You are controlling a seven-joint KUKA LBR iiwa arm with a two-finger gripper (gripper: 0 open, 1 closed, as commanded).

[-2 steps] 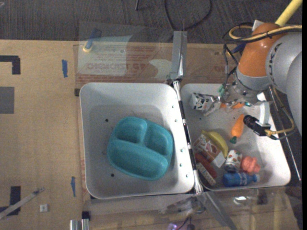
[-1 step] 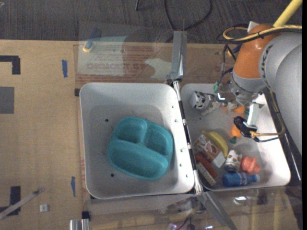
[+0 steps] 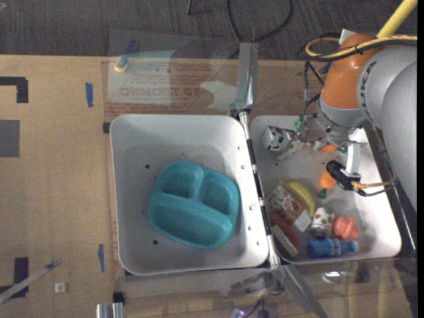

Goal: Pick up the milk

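Wooden tabletop (image 3: 53, 197) carries two white bins. One teal divided tray (image 3: 193, 204) lies in the left bin (image 3: 126, 177). Right bin (image 3: 387, 234) holds one milk carton (image 3: 275, 138) at upper left, one banana (image 3: 299, 195), one blue bottle (image 3: 330, 248). Gripper (image 3: 309, 143) sits just right of the milk; whether its jaws are apart or together cannot be told.

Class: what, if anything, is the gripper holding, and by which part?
It cannot be told: the gripper sits by the milk carton in the right bin, but no grasp is visible.

I'm in a robotics lab: bare plywood worktop (image 3: 53, 197) marked with blue tape strips (image 3: 89, 95), black cables (image 3: 260, 8) looping across grey carpet floor (image 3: 99, 12).
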